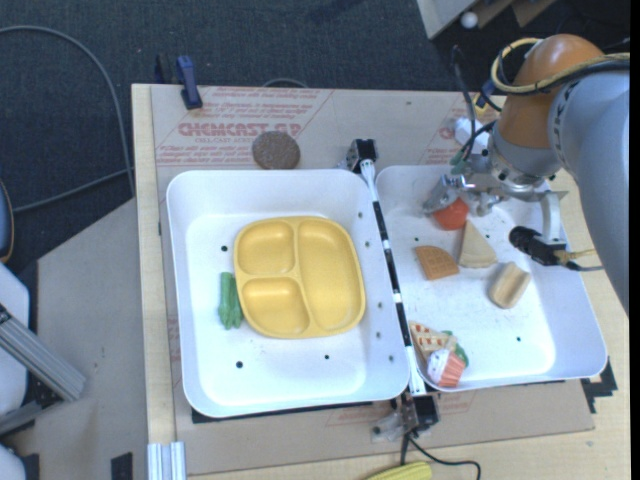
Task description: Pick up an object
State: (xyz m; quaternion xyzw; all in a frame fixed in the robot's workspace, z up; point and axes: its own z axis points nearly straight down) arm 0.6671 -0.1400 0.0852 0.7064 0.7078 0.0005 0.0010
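A: Camera view — where's the gripper [458,190]?
B: Over the right bin [560,358], near its far edge, just above a red obj [452,214]. Can't tell if it touches it.
A: Fingers?
B: Can't tell, open or closed; wrist hides them.
A: Other stuff in that bin?
B: Tan wedge [436,261] and pale wedge [478,248] mid-bin, bread roll [509,285] toward the right edge, waffle-ish piece w/ orange bit [441,353] at the near-left corner.
A: Left bin [200,358]?
B: Yellow divided plate [300,274] in the center, green piece [230,301] touching its left side.
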